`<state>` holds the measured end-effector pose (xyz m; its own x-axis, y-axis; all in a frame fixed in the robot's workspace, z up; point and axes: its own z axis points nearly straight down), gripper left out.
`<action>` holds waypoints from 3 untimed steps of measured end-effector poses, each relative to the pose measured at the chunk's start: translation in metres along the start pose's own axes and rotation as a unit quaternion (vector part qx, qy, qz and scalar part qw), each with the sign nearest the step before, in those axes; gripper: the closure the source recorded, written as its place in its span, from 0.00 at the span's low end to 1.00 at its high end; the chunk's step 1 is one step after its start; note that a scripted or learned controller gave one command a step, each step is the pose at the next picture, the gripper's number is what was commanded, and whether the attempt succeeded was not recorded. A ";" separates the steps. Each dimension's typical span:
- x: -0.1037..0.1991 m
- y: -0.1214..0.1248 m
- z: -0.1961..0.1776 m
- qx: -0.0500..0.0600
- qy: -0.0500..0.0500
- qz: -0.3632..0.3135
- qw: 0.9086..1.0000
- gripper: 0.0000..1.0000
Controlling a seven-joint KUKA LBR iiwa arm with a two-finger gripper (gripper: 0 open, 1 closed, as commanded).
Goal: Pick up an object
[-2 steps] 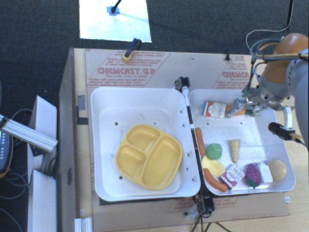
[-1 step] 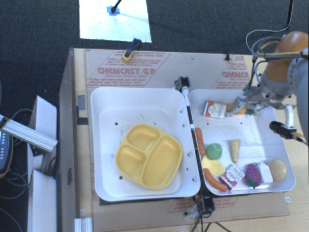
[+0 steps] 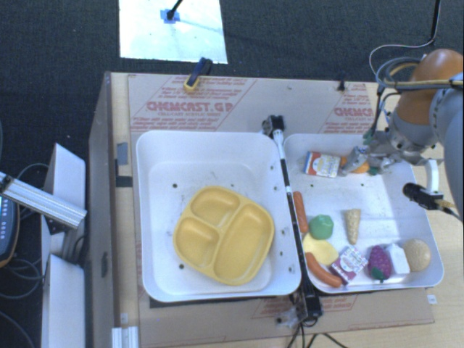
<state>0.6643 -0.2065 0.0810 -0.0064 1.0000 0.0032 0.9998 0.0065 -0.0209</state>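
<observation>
The right bin point(image 3: 406, 187) holds several toy foods. An orange-and-white carton point(image 3: 322, 164) lies at its far left corner. A small orange piece point(image 3: 360, 169) lies just to the carton's right. My gripper point(image 3: 365, 156) hangs low over the bin's far edge, right above that orange piece and close beside the carton. The arm's grey wrist and orange band point(image 3: 428, 85) rise behind it at the upper right. Nothing can be seen held in the gripper.
Along the near side of the right bin lie a red hot dog point(image 3: 299, 210), a green piece point(image 3: 321, 226), a cone point(image 3: 352, 225), a sausage point(image 3: 322, 270), purple grapes point(image 3: 378, 261) and a tan roll point(image 3: 417, 252). A yellow divided plate point(image 3: 225, 234) sits in the left bin point(image 3: 156, 194).
</observation>
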 end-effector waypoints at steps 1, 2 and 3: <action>0.000 0.001 -0.005 -0.002 -0.001 0.000 1.000 0.00; 0.000 0.001 -0.001 -0.001 -0.001 0.000 1.000 0.00; 0.000 0.001 -0.001 -0.002 -0.001 0.000 1.000 0.00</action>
<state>0.6650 -0.2068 0.0817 -0.0062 1.0000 0.0010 0.9998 0.0063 -0.0175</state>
